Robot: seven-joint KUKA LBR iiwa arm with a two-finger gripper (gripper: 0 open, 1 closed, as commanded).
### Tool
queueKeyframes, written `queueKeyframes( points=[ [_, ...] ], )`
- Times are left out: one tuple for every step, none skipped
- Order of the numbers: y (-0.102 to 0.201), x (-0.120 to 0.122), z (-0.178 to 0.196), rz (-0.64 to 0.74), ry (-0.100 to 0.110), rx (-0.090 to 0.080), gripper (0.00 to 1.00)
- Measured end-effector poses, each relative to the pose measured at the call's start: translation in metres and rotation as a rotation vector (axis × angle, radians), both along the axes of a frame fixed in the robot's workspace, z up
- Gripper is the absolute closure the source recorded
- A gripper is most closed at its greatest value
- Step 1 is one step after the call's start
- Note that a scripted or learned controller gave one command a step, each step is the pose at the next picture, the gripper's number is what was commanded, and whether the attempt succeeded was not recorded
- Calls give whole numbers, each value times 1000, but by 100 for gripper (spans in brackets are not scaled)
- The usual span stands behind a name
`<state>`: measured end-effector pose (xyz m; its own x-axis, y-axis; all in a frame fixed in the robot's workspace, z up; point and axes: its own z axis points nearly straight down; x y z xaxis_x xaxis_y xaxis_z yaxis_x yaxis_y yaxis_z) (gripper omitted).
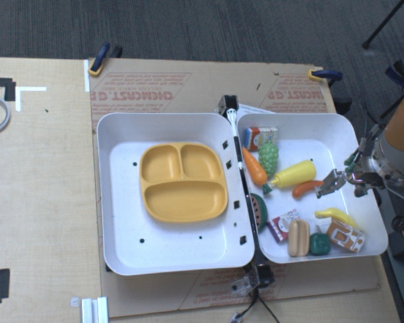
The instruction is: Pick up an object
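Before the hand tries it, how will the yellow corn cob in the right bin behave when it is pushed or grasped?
The corn cob looks rounded and smooth like hard plastic, so it will probably roll or slip out of a loose pinch. It lies close to the carrot and the sausage, so a push would likely move them too.

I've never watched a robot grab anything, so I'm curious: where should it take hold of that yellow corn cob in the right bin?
Probably across the middle of the corn cob, coming straight down from above. It lies flat and slanted, long and narrow, so the jaws can close across its width. Its lower-left end sits close to the carrot, but the middle has free space on both sides.
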<state>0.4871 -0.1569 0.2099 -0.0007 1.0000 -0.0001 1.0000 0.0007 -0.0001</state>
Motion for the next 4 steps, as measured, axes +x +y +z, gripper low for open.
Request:
queueKeyframes(
  points=[
    [10, 77, -114, -66, -11, -2, 0],
    [6, 95, -117, 452, -2, -1, 0],
    [6, 96, -107, 449, -5, -3, 100],
    [6, 95, -107, 449, -4, -2, 0]
  ],
)
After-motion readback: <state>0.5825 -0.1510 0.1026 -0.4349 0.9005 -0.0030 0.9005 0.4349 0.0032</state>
